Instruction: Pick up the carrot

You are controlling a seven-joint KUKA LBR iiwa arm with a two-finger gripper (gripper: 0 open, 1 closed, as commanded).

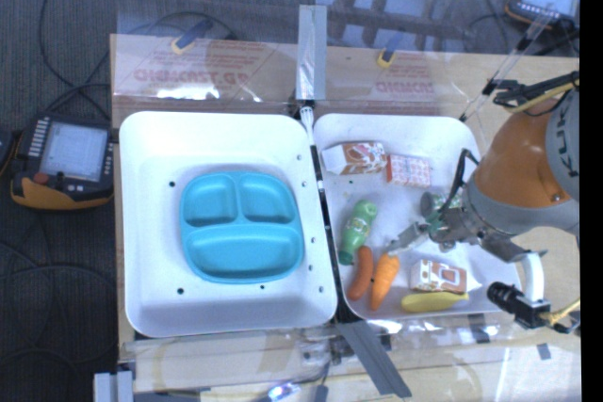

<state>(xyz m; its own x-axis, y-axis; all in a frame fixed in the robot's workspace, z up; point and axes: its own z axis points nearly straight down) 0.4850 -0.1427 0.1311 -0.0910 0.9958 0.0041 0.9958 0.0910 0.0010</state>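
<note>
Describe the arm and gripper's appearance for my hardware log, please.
The arm is a rounded grey body with a broad orange band above the wrist and dark lettering partly visible on its grey shell. A black cable loops beside the band. The gripper is a small grey metal assembly with slim fingers, carrying green and dark parts near its base.

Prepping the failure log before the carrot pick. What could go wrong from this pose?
1. Two orange carrots lie side by side, touching; the gripper may nudge one away or pinch both.
2. The green bottle lies right beside them and could be knocked.
3. The small carton and banana crowd the other side, leaving little room to come down.
</note>
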